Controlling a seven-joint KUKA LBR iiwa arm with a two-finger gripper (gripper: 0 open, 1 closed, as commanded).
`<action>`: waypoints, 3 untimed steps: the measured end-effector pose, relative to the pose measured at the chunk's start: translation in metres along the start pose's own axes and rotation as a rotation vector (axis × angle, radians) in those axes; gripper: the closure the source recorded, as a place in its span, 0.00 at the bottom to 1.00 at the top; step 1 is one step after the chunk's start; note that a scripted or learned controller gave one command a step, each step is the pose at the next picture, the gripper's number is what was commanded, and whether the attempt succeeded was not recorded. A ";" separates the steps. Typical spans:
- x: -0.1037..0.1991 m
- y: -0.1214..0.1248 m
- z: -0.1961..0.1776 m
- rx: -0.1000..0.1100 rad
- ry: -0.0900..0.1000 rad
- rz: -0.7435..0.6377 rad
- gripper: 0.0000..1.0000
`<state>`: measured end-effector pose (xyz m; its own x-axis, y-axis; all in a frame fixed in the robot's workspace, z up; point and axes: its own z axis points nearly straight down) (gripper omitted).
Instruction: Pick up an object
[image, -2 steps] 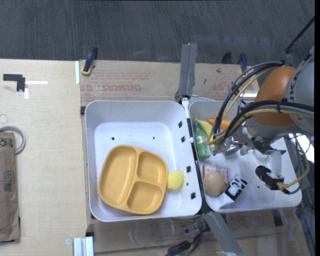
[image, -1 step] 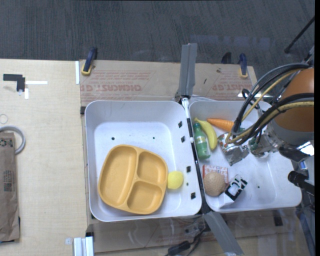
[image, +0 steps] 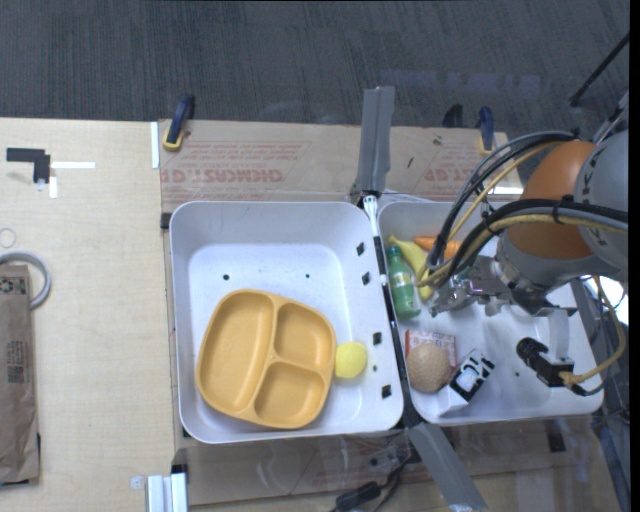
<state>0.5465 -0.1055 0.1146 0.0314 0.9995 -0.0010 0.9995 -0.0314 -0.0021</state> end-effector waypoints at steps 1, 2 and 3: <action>-0.032 0.027 -0.010 -0.003 -0.001 -0.322 0.00; -0.020 0.024 0.010 0.001 0.000 0.154 0.00; -0.019 -0.012 -0.001 -0.001 0.000 -0.240 0.00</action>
<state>0.5342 -0.1238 0.1157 -0.2067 0.9784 -0.0003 0.9784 0.2067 -0.0017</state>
